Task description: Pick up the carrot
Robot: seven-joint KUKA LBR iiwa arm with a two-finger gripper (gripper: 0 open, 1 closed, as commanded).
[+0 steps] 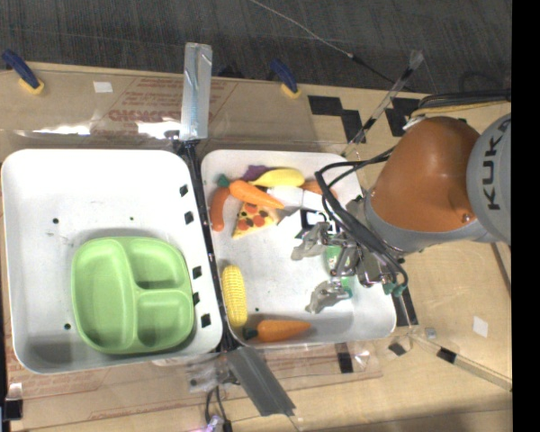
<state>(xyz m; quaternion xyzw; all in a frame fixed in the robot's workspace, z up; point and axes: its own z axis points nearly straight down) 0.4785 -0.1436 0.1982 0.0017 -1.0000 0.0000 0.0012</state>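
A long tapered orange carrot [256,194] lies slantwise near the back of the right bin [279,268], resting against a pizza slice [247,220] and a banana [280,178]. A second orange carrot-like piece [283,330] with a dark end lies along the bin's front wall. My gripper [318,270] hovers over bare bin floor at the right middle, fingers spread apart with nothing between them. It sits to the right of and below the long carrot, and above the front orange piece.
An orange-red sausage [219,209] lies against the right bin's left wall, with a corn cob [235,294] below it. A purple item [252,171] sits behind the banana. The left bin holds a green divided plate [132,292]. Cables hang around the wrist.
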